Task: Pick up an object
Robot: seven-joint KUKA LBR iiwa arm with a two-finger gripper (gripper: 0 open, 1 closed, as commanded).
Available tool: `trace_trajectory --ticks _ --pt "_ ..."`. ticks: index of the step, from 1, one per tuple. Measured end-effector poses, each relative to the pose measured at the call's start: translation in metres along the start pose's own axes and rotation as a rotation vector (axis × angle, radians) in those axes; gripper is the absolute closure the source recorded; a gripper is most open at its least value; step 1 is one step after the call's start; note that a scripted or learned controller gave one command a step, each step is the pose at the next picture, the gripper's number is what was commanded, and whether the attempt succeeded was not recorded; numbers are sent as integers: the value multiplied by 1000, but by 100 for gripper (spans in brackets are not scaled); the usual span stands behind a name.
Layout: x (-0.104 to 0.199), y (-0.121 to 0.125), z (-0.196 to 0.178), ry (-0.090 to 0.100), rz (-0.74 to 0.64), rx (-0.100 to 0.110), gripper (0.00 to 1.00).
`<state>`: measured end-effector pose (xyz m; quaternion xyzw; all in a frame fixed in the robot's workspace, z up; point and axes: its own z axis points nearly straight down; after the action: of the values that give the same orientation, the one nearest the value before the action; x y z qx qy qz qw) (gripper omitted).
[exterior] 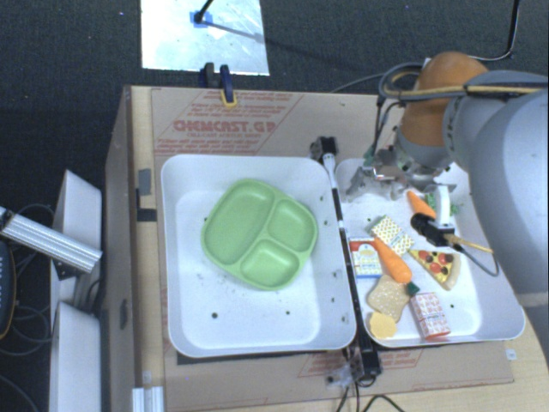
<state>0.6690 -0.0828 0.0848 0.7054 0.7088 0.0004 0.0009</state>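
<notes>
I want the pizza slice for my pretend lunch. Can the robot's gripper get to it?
Probably yes. The pizza slice lies flat in the right bin with nothing on top, and the gripper hangs over the same bin. The big carrot lies close beside the slice and might get bumped.

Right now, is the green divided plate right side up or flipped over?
Right side up: the green plate lies flat in the left bin, with its three hollow compartments facing the camera.
</notes>
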Motion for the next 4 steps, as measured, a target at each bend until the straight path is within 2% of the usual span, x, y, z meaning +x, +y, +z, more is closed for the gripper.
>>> trace_trajectory --ticks 4 --pt "-2 0 0 0 1 0 0"
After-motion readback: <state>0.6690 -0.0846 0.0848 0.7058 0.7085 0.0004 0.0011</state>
